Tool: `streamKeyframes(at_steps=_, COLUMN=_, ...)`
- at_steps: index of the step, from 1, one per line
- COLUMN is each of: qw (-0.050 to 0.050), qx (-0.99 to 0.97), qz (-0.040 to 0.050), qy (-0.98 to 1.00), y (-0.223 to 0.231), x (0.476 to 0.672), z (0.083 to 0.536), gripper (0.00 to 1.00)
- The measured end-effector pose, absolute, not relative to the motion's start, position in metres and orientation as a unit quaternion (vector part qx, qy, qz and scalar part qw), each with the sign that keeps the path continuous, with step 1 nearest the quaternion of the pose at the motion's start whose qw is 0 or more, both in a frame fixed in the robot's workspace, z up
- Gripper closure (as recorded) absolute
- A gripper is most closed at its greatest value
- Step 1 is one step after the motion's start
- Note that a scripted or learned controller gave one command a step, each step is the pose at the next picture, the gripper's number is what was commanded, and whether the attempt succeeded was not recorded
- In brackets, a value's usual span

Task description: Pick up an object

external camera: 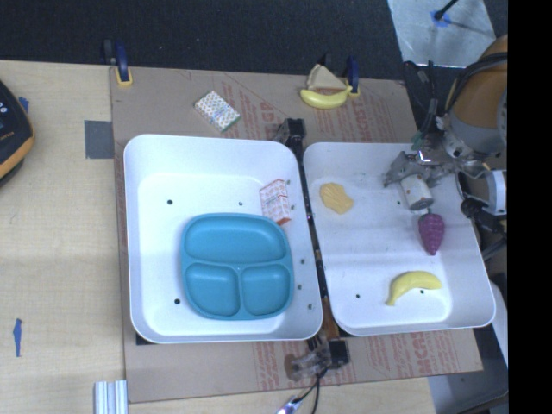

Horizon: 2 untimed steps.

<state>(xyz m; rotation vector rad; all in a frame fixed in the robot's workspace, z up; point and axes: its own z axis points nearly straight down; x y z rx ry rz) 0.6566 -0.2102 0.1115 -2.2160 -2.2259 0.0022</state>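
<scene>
Camera view, looking down on the desk (60, 257); two white bins side by side. Left bin (155, 158): one blue three-compartment plate (235, 264), flat on the floor; one small red-and-white packet (276, 201) leaning near the right wall. Right bin (379, 317): one pale yellow chip-like piece (335, 198) at upper left; one purple grape bunch (431, 232) toward the right; one yellow banana (412, 285) lower right, lying flat and well apart from the others. Outside the bins, on the brown board: one patterned square packet (216, 109); a second banana with a sandwich wedge (325, 89) at the top edge. Gripper (416, 190): low over the upper right of the right bin, just above the grape bunch and near it; whether it is spread or closed cannot be told, and nothing is seen between it. Progress, as judged: nothing lifted; every item rests in place; the grape bunch appears the likeliest target; descent, grasp and lift all remain.
</scene>
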Motion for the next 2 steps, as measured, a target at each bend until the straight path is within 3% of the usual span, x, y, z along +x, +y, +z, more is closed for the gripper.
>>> streamKeyframes(at_steps=1, qw=0.001, qx=-0.704, qz=0.0013, qy=-0.710, y=-0.210, x=0.657, z=0.122, gripper=1.00)
streamKeyframes(at_steps=2, qw=0.001, qx=-0.706, qz=0.0014, qy=-0.709, y=-0.165, x=0.588, z=0.167, gripper=1.00)
